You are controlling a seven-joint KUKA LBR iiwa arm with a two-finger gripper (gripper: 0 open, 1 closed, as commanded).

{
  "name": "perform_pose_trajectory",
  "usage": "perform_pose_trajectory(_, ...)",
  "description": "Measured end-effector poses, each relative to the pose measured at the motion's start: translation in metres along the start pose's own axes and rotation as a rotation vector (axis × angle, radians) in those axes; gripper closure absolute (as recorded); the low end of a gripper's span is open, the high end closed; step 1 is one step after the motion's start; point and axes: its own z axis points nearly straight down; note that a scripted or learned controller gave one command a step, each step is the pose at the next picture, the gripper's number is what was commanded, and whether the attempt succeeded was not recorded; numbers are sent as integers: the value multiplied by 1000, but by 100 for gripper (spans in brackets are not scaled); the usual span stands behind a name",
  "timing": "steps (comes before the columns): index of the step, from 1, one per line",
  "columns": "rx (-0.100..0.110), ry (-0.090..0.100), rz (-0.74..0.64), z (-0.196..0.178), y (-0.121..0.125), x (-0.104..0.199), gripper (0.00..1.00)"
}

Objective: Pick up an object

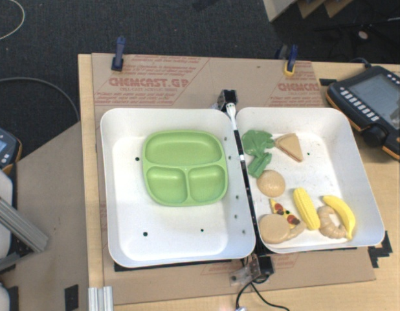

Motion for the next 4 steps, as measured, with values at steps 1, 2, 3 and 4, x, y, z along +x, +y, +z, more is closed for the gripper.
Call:
perform_pose_trajectory(1,11,4,-7,183,0,27,100)
perform_pose_trajectory(2,4,2,-7,326,63,12,100)
perform_pose_trajectory(3,2,4,-6,299,-1,38,100)
perform_pose_trajectory(4,-28,-1,-10,-57,1,66,100)
